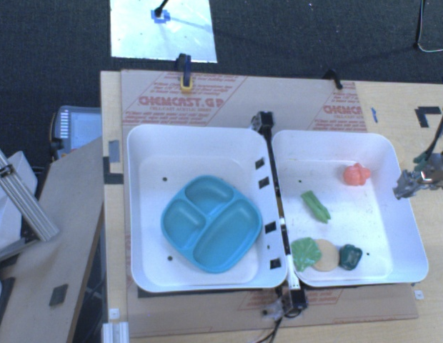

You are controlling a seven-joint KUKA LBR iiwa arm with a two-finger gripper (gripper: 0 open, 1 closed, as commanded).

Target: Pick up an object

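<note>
Pink object (356, 174) lies nearest, left of the tool (407, 186); approach step is in hand; finger state cannot be determined; next, descend over it.

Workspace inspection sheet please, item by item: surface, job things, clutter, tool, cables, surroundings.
Surface: wooden bench under a printed sheet, bearing the left bin and right bin side by side.
Job's things: in the right bin, a pink piece near the back, a green pod-like piece mid-bin, and along the front a light green leafy piece touching a tan disc, with a dark green piece beside it.
Clutter: blue divided plate in the left bin.
Tool: tool at the right bin's right wall, above its rim; nothing seen in it.
Cables: wires at the front between the bins.
Surroundings: dark carpet with a pale square sheet.
</note>
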